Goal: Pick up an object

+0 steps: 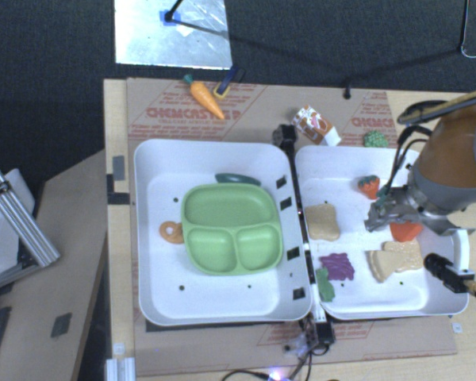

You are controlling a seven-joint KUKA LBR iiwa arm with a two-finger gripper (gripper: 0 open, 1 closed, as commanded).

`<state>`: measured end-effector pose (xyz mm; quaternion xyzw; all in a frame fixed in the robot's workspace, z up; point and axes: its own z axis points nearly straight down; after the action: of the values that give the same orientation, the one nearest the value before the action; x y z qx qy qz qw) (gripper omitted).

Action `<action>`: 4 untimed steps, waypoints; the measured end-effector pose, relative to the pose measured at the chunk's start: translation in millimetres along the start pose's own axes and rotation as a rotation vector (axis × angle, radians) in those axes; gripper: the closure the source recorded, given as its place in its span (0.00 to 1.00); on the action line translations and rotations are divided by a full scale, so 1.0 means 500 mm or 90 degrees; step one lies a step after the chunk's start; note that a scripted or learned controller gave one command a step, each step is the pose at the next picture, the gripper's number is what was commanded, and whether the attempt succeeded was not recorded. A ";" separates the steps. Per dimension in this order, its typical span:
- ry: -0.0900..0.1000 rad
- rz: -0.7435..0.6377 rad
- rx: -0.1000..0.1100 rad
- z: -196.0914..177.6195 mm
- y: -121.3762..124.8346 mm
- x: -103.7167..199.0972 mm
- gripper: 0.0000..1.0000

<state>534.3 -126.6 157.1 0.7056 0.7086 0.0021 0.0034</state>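
Benchtop first, from the left: we see the left bin (155,213) holding a green divided plate (230,227), with a small orange ring (171,232) just beside the plate's left edge. Behind the bins, on the cardboard, lie a toy carrot (205,98) and a small printed carton (316,125). Moving into the right bin (341,193), we find the likely targets: a tan bread slice (324,221) near the divider, a purple grape bunch (338,267) and a green piece (324,284) toward the front, a second toast piece (393,260), a small red strawberry (369,186) toward the back, and an orange-red piece (405,231). Farther right, we see the gripper (382,213) low over this bin, its tip just beside that orange-red piece and between it and the bread slice. We cannot tell whether it is parted or closed, and we see nothing clearly between them. We judge the arm to be at the reach-and-grasp step, with no object lifted yet. The next move calls for centring on one item, closing firmly, then raising straight up.
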 end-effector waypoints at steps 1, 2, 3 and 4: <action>0.000 0.000 0.001 -0.091 0.013 0.010 1.00; 0.001 0.000 0.002 -0.137 0.016 0.009 1.00; 0.003 -0.004 0.004 -0.139 0.024 0.134 1.00; 0.002 -0.002 0.004 -0.118 0.049 0.178 1.00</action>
<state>558.1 -37.6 216.0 0.7044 0.7098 0.0008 0.0003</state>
